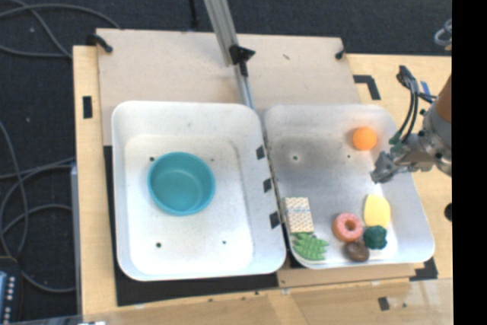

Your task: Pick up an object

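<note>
The right bin (319, 164) holds an orange ball (364, 138) near its far side. Along its near edge lie a yellow piece (376, 209), a pink doughnut (348, 225), a dark green piece (375, 237), a brown piece (356, 251), a checked block (298, 214) and a green leafy piece (310, 246). My gripper (383, 169) hangs over the right side of this bin, between the orange ball and the yellow piece, above both. Nothing shows between its fingers.
The left bin (137, 240) holds a teal bowl (181, 182). A slanted aluminium rail (217, 0) rises from behind the bins. Cables (411, 106) trail from the arm at the right edge.
</note>
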`<move>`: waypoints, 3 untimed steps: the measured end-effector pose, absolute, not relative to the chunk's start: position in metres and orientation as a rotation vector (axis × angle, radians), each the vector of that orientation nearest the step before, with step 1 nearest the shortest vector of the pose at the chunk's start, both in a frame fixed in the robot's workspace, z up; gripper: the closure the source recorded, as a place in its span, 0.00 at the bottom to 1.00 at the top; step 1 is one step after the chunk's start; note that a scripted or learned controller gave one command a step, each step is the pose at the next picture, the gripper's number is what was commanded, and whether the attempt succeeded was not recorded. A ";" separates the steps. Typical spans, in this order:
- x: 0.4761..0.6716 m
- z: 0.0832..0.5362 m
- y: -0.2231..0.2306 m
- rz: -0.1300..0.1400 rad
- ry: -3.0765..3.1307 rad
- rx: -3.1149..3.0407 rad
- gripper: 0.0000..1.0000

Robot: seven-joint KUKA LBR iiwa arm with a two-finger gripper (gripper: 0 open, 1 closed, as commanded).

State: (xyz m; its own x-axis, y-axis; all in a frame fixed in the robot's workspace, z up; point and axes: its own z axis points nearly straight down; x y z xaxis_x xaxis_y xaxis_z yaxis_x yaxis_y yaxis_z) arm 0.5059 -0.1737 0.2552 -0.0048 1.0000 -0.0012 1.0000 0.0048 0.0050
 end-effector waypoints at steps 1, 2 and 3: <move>0.506 0.259 -0.128 0.004 2.230 2.212 1.00; 0.510 0.250 -0.068 0.002 2.229 2.213 1.00; 0.519 0.257 -0.013 0.005 2.231 2.211 1.00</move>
